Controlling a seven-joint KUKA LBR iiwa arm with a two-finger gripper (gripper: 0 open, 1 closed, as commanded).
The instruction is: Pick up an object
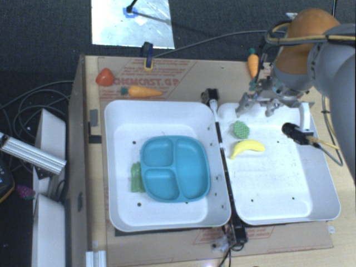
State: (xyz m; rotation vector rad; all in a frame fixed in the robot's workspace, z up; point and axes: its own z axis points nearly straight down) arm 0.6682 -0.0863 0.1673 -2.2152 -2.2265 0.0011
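Dark carpet (pixel 44 38) surrounds a cardboard-topped bench (pixel 167 74) that carries two white bins side by side. The gripper (pixel 255 109) hangs over the far edge of the right bin (pixel 278 188), its two fingers (pixel 240 110) spread apart with nothing between them; how high it sits above the bin floor cannot be told.

Just on the camera's side of the gripper, close under the finger nearer the divide between the bins, lies a green knobbly piece (pixel 241 129). A yellow banana (pixel 247 147) lies a little farther from the gripper in the same direction, near the green piece but apart from it. Neither touches the fingers.

Across the divide from the gripper, toward the view's left, the left bin (pixel 167 118) holds a blue divided plate (pixel 174 168) with a green strip (pixel 136 178) against the plate's edge farthest from the gripper.

Behind the gripper, on the cardboard, a small carrot (pixel 253 64) stands close to the wrist. Well away along that same far strip — past the left bin's back edge — lie a larger carrot (pixel 143 92) and a red toy (pixel 104 77). A shiny foil sheet (pixel 132 14) lies on the carpet beyond them.
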